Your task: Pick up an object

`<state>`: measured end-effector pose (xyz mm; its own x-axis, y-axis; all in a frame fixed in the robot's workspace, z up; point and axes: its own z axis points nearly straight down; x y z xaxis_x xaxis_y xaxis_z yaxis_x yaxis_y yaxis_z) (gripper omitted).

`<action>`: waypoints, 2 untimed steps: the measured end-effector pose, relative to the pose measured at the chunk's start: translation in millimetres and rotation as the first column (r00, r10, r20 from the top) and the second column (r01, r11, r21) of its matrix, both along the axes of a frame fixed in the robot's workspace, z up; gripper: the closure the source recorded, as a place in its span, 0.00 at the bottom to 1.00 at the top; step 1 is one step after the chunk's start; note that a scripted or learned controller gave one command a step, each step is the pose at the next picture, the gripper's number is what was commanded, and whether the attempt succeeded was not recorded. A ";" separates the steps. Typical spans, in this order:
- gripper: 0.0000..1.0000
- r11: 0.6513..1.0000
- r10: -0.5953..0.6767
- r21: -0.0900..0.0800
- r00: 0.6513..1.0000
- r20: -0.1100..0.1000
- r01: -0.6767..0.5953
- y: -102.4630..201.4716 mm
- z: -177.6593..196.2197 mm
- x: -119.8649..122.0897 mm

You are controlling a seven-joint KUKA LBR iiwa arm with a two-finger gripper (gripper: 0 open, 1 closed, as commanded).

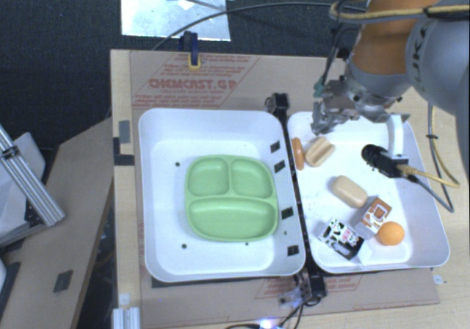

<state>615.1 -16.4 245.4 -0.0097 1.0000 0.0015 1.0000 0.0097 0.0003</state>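
Two white bins sit side by side on the bench; the left bin (163, 173) holds one thing, a green plate (232, 197) with three compartments, lying flat near its middle; over in the right bin (415, 199) I count six things; one orange sausage (297, 153) right against the dividing wall; one tan bread roll (319, 151) just beside it, the two touching or very nearly so; one paler bun (348, 191) lying apart toward the bin's middle; one small orange-and-white carton (376, 214) tilted near the front; one orange ball (391, 233) just beside that carton; and one black-and-white box (342, 237) at the front edge; so that makes two bread pieces and one each of the rest. The gripper (321, 127) hangs at the far end of the right bin, pointing down, and the bread roll lies directly below its tip, a touch toward the front, close to it; nothing can be seen held in it, and whether it is spread or clenched, I cannot tell from this angle.
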 end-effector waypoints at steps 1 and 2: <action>1.00 1.000 -0.001 0.000 1.000 -0.002 0.001 47.2 -8.6 -19.7; 1.00 1.000 -0.001 0.000 1.000 0.000 0.001 90.7 -6.9 -30.0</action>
